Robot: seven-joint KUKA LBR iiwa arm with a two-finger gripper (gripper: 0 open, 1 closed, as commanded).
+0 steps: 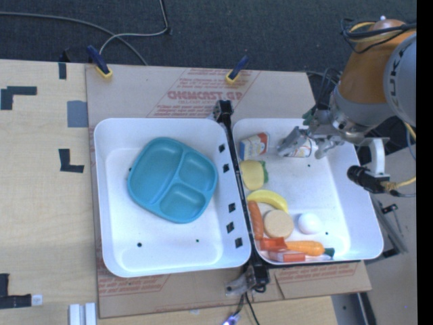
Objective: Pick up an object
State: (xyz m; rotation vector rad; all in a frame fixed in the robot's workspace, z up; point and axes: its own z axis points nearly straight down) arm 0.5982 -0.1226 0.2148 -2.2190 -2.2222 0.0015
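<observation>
Surface: light wood, carrying a cardboard sheet held by two yellow-and-blue clamps along its far edge, one at the left and one nearer the middle.

Left bin: shallow, white, sitting on the cardboard. It is holding one blue divided plate, lying flat and turned at a slant toward the bin's centre.

Right bin: shallow, white, standing just beside the left bin, the two sharing a dark middle rim. Contents are crowding its left and near sides:
- small white carton with a printed label, lying at the far left corner;
- yellow-green rounded item, just below the carton, against the middle rim;
- banana, curving beside the rounded item;
- round tan disc, touching the banana's near side;
- white egg-like ball, just right of the disc;
- long orange carrot-like item, running along the middle rim;
- second orange carrot with a green tip and a red piece, lying along the near wall.

Arm: grey and orange, reaching in from the right over the far part of the right bin.

Gripper: hovering above the bin's far floor, just right of the carton and apart from it. Its state cannot be told; nothing is showing between its tips.
</observation>
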